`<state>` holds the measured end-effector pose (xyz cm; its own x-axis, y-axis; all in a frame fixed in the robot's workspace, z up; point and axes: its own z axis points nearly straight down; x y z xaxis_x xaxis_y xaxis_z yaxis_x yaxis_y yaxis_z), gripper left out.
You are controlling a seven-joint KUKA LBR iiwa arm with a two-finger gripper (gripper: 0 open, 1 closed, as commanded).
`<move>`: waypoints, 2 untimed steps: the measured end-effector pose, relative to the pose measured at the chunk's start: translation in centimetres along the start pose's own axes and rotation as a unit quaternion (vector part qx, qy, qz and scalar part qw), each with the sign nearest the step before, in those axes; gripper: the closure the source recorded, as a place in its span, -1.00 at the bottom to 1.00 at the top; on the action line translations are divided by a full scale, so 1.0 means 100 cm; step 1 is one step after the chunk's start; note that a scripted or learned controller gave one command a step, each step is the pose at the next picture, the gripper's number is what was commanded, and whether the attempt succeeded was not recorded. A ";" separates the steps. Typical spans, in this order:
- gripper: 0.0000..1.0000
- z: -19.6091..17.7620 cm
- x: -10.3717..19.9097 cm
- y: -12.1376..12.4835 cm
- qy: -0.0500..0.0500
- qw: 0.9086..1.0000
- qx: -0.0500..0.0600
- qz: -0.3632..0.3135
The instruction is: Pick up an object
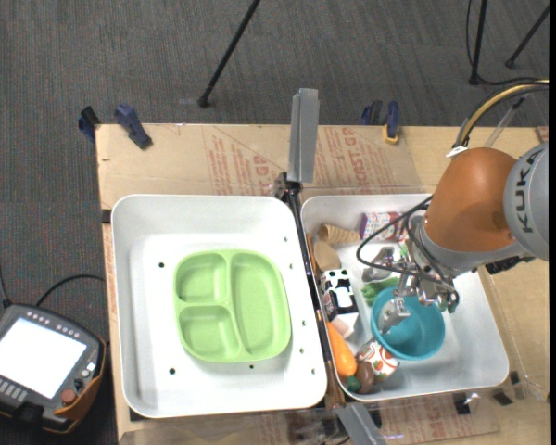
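Occupying the bench (pixel 213 160), a brown cardboard-covered surface, are two shallow white bins side by side

Left white bin (pixel 139 248): holds one light green plastic divided plate (pixel 232 304) with three compartments, lying flat near the bin's centre, apart from all walls

Right white bin (pixel 486 341): holds a cluster of small items along its left wall and centre
- teal round plastic bowl (pixel 417 336), upright, in the bin's middle toward the near edge
- orange carrot-shaped toy (pixel 342 350), lying along the left wall near the near-left corner
- black and white small box (pixel 338 290), beside the left wall, just above the carrot toy
- white cup with red and green print (pixel 380 362), tipped, just beside the bowl's near-left rim
- tan cone-shaped item (pixel 334 234), toward the far-left corner
- pink and white packet (pixel 382 222), near the far wall
- green item (pixel 371 295), partly hidden between the box and the bowl

Arm: grey with orange band (pixel 473 197), reaching in over the right bin's right side

Two-finger gripper (pixel 403 311): pointing down at the teal bowl's far-left rim; whether it touches the rim cannot be told; state of the jaws cannot be told from this view, and nothing is visibly between them

Blue clamps (pixel 130 123) sit at the bench's far-left corner
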<state>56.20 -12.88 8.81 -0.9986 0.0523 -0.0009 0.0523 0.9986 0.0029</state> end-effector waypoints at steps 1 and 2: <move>-1.00 -0.004 0.049 -0.088 -0.008 0.994 0.003 -0.109; -1.00 -0.009 0.063 -0.083 -0.017 0.995 0.005 -0.097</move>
<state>49.45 -20.86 9.66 -0.9892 -0.1425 -0.0338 -0.1422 0.9898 -0.0097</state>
